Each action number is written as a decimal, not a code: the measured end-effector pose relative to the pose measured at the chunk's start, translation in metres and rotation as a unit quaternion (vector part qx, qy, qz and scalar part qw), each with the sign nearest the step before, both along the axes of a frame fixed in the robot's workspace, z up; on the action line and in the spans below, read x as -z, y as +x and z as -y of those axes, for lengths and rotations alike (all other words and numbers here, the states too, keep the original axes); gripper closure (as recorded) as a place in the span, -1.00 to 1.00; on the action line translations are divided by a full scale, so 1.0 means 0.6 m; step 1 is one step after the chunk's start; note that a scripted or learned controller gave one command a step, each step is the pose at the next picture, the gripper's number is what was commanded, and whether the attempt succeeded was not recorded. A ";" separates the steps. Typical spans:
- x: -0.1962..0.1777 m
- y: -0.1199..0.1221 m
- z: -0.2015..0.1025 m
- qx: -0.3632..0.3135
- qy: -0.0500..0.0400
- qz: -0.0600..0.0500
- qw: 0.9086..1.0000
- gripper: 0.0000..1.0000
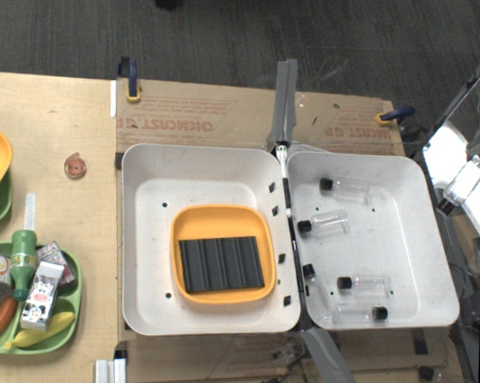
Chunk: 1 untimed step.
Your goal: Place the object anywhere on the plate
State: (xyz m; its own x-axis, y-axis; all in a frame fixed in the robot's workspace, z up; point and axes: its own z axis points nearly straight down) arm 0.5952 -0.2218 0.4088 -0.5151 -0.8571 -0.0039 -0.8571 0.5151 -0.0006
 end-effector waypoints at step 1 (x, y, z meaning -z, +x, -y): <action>0.169 -0.162 -0.003 -0.013 0.000 -0.001 1.000 1.00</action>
